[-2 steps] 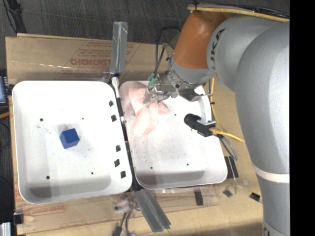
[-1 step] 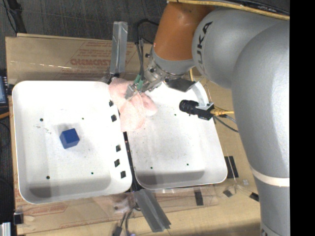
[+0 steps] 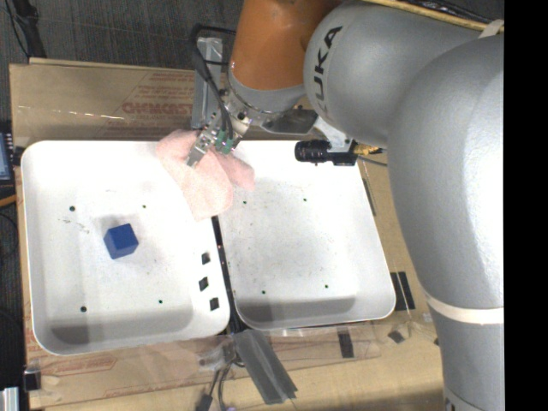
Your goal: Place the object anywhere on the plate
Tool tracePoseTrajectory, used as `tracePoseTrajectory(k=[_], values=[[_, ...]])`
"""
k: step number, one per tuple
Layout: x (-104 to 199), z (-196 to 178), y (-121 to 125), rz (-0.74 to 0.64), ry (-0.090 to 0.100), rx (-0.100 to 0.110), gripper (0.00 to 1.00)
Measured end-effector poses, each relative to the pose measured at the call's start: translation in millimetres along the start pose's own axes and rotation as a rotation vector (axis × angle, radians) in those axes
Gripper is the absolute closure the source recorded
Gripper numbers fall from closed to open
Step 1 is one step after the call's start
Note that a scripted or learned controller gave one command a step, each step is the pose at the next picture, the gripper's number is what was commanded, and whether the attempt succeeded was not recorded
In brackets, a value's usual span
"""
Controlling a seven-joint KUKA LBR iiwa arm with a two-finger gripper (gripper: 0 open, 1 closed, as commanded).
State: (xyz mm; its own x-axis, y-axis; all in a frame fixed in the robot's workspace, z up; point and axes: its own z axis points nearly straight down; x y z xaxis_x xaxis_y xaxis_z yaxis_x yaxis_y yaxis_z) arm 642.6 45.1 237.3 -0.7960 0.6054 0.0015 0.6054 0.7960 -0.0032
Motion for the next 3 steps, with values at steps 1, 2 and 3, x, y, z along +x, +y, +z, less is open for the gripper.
tracePoseTrajectory(k=[1, 2, 3], values=[[28.6, 0.9, 51.7, -0.404, -0.001, -0.001, 1.0], [28.3, 7.1, 50.4, -0.658, 0.001, 0.0, 1.0], [28.1, 6.8, 50.4, -0.658, 0.001, 0.0, 0.0]])
